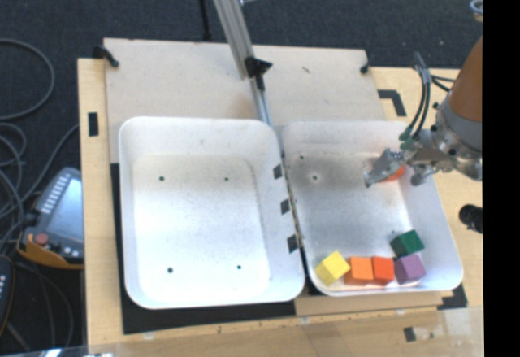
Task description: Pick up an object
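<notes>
Hovering over the right shallow white plastic bin (431, 209), the two-finger metal gripper (393, 171) has its fingers close together, pinching a small orange block (396, 173) that shows between them. Along the bin's near wall lie a yellow cube (332, 267), two orange cubes (372, 270), a purple cube (409, 268) and a green cube (407, 243).

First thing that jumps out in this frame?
The row of bright blocks in the right bin's near corner: yellow block, two orange blocks, purple block, with a green block just behind. Next, the gripper low over that bin's far right side, something orange at its tips.
</notes>
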Action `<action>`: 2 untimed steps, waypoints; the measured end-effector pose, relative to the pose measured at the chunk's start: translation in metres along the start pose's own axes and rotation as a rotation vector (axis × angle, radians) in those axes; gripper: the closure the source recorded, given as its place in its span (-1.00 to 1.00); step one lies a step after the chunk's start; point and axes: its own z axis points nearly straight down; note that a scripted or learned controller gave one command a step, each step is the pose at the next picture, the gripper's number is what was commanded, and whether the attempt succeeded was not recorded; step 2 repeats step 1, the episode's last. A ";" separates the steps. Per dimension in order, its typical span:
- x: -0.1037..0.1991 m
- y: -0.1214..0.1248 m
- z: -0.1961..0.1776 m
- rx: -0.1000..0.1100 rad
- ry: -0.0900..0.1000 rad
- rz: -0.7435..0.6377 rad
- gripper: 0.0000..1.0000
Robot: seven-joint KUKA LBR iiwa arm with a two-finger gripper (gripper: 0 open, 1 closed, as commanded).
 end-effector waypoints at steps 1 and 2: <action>-0.056 0.034 0.120 0.008 0.000 -0.001 -1.00; -0.056 0.034 0.120 0.008 0.000 -0.001 -1.00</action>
